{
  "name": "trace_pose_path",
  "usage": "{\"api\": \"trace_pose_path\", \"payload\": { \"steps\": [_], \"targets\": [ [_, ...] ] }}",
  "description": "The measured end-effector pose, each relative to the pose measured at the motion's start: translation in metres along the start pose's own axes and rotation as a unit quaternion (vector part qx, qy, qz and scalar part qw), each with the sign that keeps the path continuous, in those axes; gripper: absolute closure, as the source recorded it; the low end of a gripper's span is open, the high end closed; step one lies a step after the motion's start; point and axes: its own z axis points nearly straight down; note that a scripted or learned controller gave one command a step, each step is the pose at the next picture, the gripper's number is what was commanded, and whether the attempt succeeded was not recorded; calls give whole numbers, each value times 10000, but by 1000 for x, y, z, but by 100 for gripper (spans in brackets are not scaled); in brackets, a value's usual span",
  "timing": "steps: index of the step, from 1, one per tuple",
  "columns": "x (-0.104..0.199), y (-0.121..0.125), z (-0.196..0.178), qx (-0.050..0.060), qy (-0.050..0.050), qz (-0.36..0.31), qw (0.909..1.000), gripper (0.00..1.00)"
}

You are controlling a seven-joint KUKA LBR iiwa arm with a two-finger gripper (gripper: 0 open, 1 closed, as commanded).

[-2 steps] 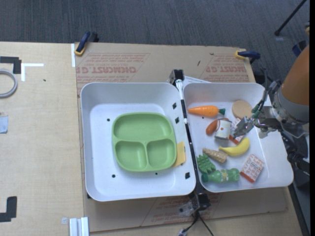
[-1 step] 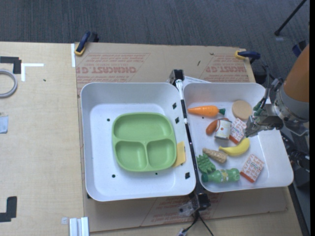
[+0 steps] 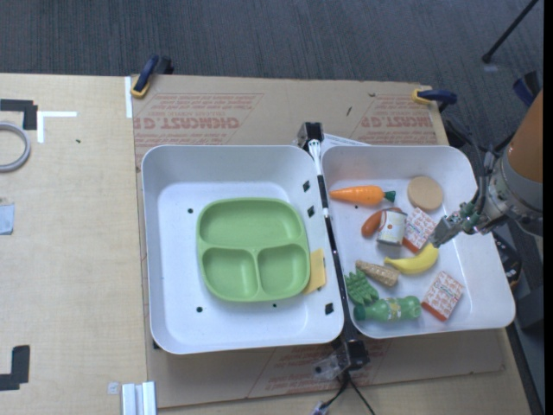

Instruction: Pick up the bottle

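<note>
Our gripper [image 3: 443,232], aperture impossible to tell, hovers right of the banana [image 3: 413,261]; we judge it should descend squarely over the green bottle [image 3: 390,309], nearer.

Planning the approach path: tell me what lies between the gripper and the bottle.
The gripper is over the right bin, above the banana. The green bottle lies at the bin's front. Banana and red-and-white packet lie roughly between, though low.
</note>
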Motion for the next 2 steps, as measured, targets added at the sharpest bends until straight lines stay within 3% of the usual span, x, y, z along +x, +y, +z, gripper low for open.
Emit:
{"api": "trace_pose_path", "payload": {
  "steps": [1,2],
  "targets": [
    [10,4,34,3,6,-478,9989,100],
    [-18,-7,8,-3,-2,-1828,9831,100]
  ]
}}
